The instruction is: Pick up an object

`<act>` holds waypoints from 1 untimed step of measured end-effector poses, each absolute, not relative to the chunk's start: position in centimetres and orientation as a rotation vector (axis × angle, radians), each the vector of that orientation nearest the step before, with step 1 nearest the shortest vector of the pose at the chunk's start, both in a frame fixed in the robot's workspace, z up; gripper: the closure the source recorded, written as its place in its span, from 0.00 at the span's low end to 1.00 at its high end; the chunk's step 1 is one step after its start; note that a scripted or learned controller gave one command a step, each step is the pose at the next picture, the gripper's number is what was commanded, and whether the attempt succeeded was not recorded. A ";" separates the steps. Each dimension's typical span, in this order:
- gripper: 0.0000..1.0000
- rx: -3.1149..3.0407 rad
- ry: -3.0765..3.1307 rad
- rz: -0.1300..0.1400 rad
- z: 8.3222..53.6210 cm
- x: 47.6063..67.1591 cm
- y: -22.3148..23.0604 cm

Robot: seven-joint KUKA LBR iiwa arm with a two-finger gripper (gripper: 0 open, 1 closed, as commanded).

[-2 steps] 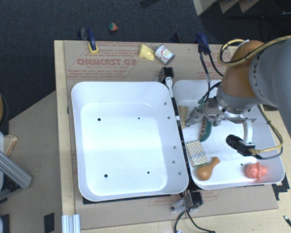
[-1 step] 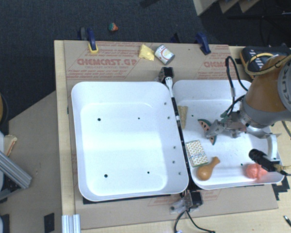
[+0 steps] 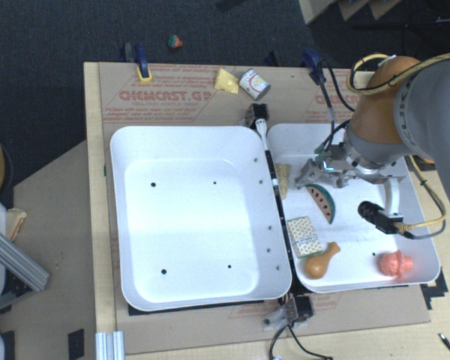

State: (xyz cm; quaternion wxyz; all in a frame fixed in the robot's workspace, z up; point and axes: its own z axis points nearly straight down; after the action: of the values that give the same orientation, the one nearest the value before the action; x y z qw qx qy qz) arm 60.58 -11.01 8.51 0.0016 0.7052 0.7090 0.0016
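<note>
My gripper [image 3: 320,169] hangs over the upper left part of the right bin [image 3: 420,235], under the grey arm and its orange band. Just below it lies a watermelon slice toy [image 3: 324,202], red with a green rind. A patterned beige block [image 3: 304,235] rests lower down against the bin's left wall. An orange drumstick toy [image 3: 321,259] lies near the bin's front edge, and a pink toy [image 3: 395,264] sits in the front right corner. A small pale yellow piece [image 3: 283,178] lies left of the gripper.
The left bin [image 3: 135,201] stands beside the right one. A black part with a yellow cable [image 3: 376,215] reaches over the right bin. Behind the bins on the bench lie a yellow wedge [image 3: 226,82] and a small white box [image 3: 254,84].
</note>
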 end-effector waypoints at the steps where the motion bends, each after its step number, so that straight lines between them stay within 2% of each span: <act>1: 0.00 2.228 2.223 -0.005 8.4 55.1 -11.6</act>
State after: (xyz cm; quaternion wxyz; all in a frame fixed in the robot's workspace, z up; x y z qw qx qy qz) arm 55.06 -11.63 8.44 -0.0030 0.7080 0.7063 -0.0015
